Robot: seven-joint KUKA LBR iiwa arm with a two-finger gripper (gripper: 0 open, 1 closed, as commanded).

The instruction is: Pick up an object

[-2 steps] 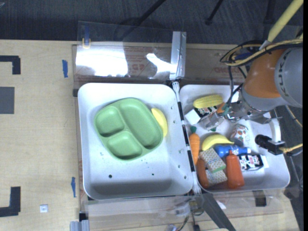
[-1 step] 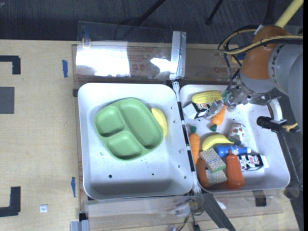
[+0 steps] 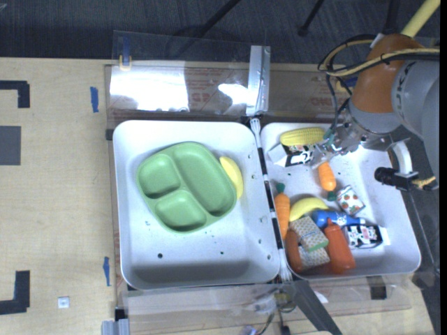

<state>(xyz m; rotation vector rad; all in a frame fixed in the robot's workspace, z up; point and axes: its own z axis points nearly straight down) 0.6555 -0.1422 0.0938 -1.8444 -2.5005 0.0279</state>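
Reaching into the right bin (image 3: 401, 246), the gripper (image 3: 334, 145) hangs over the corn (image 3: 302, 137) and small carrot (image 3: 327, 176). Nothing looks picked yet. Next it must go down onto one toy.

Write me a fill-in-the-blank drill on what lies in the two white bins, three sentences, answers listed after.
1. The green three-compartment plastic plate lies in the ______ bin of the camera view.
2. The yellow toy piece beside that plate touches its ______ edge.
3. The yellow toy corn cob lies near the right bin's ______ wall, close to the two-finger gripper.

Missing words: left; right; far
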